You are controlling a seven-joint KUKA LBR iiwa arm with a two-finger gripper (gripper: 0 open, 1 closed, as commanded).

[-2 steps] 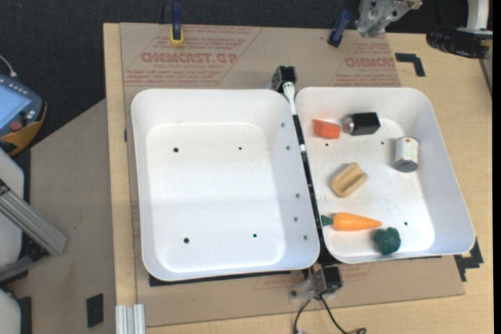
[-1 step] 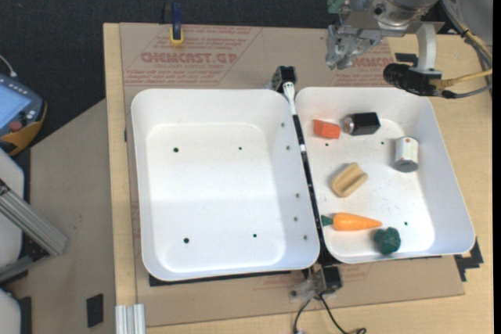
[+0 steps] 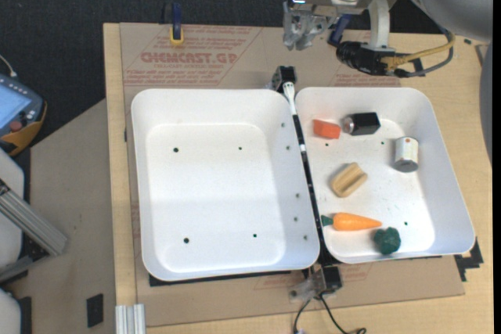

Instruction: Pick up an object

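The claw [image 3: 304,27] hung beyond the bins' far edge; I couldn't tell its grip. In the right bin [image 3: 442,168] lay an orange block [image 3: 326,129], black cylinder [image 3: 361,122], silver can [image 3: 405,153], wooden piece [image 3: 348,179] and carrot [image 3: 362,225].

Two white bins [image 3: 211,109]; orange carrot [image 3: 356,222] with green top, orange block [image 3: 327,129], tan block [image 3: 348,180], grey cylinder [image 3: 405,153].

Right bin: orange block [image 3: 327,129], black cylinder [image 3: 361,123], grey cylinder [image 3: 405,153], tan block [image 3: 348,180], carrot [image 3: 355,222], green lump [image 3: 387,239].
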